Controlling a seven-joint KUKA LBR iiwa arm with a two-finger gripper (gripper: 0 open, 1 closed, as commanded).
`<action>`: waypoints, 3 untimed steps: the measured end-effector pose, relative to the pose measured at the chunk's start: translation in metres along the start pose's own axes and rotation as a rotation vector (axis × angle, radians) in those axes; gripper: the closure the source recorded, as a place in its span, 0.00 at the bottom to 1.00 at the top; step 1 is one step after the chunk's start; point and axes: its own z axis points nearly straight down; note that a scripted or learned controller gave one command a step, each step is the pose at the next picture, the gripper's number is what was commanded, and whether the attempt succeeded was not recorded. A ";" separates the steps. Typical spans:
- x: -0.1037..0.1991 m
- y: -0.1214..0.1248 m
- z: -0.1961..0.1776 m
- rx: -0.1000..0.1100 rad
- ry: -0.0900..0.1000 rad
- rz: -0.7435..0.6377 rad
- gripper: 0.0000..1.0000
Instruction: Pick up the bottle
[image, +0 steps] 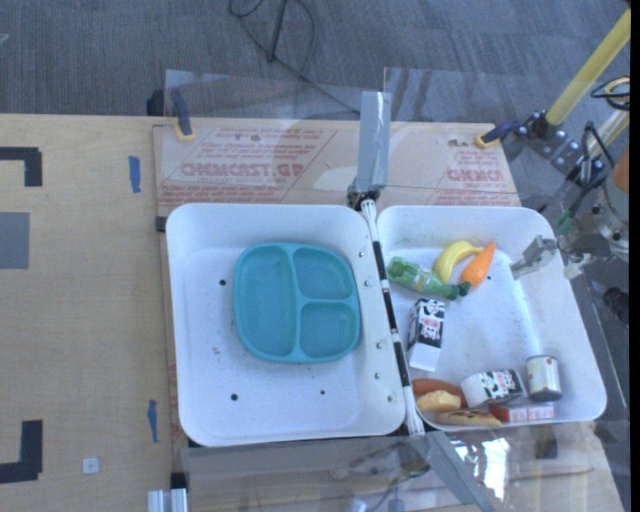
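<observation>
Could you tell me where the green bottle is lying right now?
The green bottle lies in the right bin, near its upper left corner, beside the banana and carrot.

Wooden bench (80, 300) — two white bins (200, 400) side by side.

Green bottle (425, 279) beside banana (453, 260), right bin (570, 300).

Banana (455, 259) and carrot (480, 264) crowd the bottle (425, 280).
</observation>
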 end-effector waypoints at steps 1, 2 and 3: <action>0.070 -0.044 0.075 0.002 0.000 0.200 0.00; 0.067 -0.105 -0.068 0.000 -0.003 0.572 0.00; 0.072 -0.106 0.080 0.004 -0.001 0.968 0.00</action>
